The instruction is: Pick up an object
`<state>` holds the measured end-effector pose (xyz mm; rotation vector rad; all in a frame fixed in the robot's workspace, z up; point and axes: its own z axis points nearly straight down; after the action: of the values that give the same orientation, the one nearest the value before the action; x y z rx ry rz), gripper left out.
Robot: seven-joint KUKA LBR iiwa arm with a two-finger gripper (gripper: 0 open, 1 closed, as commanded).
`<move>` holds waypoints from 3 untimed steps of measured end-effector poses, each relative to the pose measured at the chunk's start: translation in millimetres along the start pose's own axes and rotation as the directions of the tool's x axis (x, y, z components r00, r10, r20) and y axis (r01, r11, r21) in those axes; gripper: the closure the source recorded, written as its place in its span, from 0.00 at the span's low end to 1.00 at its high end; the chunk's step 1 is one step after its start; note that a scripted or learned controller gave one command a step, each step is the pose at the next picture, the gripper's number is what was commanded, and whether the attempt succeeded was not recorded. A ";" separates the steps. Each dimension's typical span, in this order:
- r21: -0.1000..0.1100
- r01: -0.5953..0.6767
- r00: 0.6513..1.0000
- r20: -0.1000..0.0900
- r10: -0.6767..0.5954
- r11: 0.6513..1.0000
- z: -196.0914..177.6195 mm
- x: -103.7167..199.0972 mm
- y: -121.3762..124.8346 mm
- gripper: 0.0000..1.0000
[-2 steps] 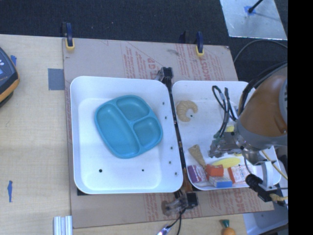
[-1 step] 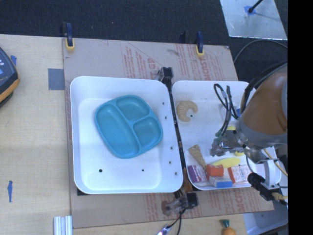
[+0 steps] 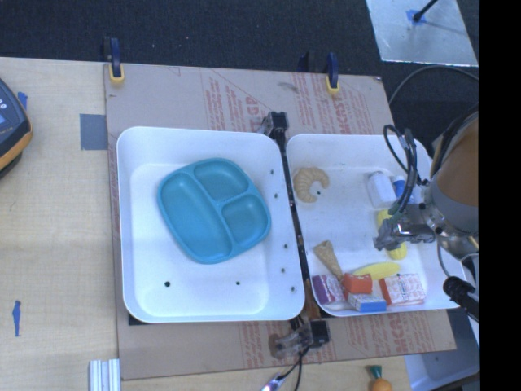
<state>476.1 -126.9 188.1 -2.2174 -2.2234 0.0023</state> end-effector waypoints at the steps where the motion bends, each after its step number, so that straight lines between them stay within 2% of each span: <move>1: 0.000 0.000 1.000 0.000 0.000 1.000 0.2 0.2 -0.1 0.00; 2: 0.002 0.002 1.000 0.000 -0.002 1.000 97.1 29.5 -0.4 0.00; 3: 0.004 0.005 1.000 0.001 -0.005 1.000 87.2 28.4 -0.7 1.00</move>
<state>475.1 -98.5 100.9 -2.2106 -2.2270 0.0073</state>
